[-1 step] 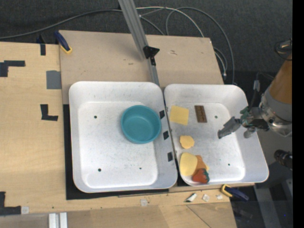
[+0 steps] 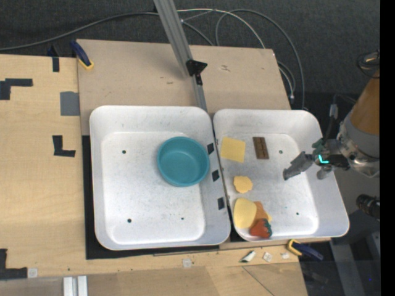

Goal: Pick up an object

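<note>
**Right bin stocked, gripper over its right side, holding nothing**

The right bin (image 2: 308, 125) holds the candidate objects: a pale yellow square (image 2: 233, 148) near its upper left, a brown bar (image 2: 260, 147) just beside it, a small yellow piece (image 2: 242, 184) below, and a yellow, orange and red cluster (image 2: 252, 217) at the lower left. The gripper (image 2: 307, 167) sits above the bin's right side, well apart from these; its fingers are spread, nothing between them. The left bin (image 2: 108, 165) contains a teal bowl (image 2: 182, 160). Both bins rest on a light wooden bench (image 2: 37, 184). Cables (image 2: 247, 20) trail over dark flooring behind. A metal post (image 2: 173, 23) slants upward at the rear.
</note>
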Action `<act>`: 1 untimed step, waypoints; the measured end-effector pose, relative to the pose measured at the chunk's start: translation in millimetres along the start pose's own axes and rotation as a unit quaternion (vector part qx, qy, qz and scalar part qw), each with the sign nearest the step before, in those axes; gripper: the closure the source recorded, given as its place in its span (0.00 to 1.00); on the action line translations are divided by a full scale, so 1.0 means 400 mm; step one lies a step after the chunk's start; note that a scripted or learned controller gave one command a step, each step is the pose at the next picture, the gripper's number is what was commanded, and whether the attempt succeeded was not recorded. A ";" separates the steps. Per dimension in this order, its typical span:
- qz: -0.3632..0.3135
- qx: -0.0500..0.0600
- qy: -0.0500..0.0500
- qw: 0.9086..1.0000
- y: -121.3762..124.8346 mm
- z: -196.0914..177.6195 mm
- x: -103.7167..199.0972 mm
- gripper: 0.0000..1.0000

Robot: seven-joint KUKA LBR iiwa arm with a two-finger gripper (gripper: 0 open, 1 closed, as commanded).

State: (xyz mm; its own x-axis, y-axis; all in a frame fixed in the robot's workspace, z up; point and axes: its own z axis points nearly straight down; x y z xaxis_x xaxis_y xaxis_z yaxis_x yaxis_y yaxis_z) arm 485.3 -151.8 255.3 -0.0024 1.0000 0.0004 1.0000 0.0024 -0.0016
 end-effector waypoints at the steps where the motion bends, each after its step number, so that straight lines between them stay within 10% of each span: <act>1: 0.001 0.002 0.000 1.000 0.003 0.111 -0.010 0.00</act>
